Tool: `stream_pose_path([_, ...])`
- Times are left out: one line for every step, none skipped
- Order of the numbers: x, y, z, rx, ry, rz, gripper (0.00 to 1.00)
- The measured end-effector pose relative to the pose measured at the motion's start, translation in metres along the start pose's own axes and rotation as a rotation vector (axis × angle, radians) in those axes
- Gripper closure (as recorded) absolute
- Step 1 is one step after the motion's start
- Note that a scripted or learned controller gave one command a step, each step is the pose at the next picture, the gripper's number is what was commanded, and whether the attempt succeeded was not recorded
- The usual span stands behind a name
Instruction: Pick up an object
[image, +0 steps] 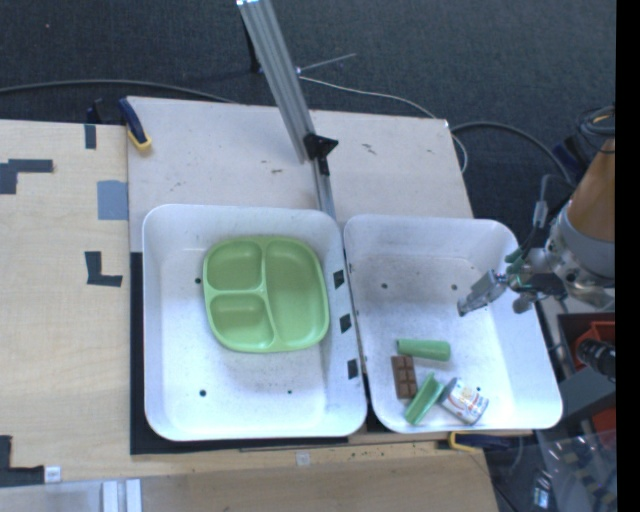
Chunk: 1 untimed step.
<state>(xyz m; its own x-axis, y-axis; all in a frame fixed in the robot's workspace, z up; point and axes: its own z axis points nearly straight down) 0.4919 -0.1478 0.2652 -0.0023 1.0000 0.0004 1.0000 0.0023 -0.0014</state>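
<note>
White plastic makes up both bins beneath me. My claw (497, 287) hangs over the right bin (420, 250), near its right wall, with nothing between its fingers; whether they are spread or closed I cannot tell from up here. Below it, toward the bin's near edge, lies a small cluster: a green cylinder (423, 349) lying flat, a brown chocolate-like bar (404, 376) just beside it, a second green stick (423, 398) tilted against a small tin can (464, 402) on its side. The can has a printed label with red and pale patches, but the writing is too small to read. The left bin (170, 330) holds a green divided plate (266, 293), well apart from my claw.
</note>
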Motion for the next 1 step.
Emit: stream_pose_path([-0.0001,0.0,0.0,0.0,0.0,0.0,0.0])
